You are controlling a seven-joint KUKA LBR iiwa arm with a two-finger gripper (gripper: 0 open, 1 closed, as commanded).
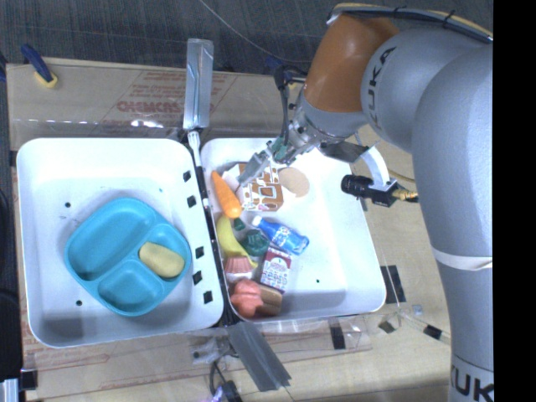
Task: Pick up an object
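Camera view, from above the bench (100, 90): we look down on two white bins side by side, the arm (435, 82) reaching in from three o'clock with its orange band tilted over the right bin (352, 249). The gripper (270, 159) hangs low at that bin's twelve o'clock end, right over a brown-and-white patterned packet (261, 193) and next to a pale tan disc (294, 182). We cannot tell how the gripper is set, whether parted or closed, nor whether anything sits in it; the slant and the blur hide that.

The pickable things lie crowded along the right bin's nine o'clock wall, we judge because they have slid or been dropped against the divider: an orange carrot (224, 193) at the top, a yellow banana (228, 237) below it, a blue bottle (283, 235) toward the centre, a dark red carton (275, 270), and a pink-orange toy (249, 296) at six o'clock. That crowding leaves little room for a clean grasp.

In the left bin (42, 166) a blue divided plate (96, 241) carries a yellow lump (162, 260), well apart from the arm.
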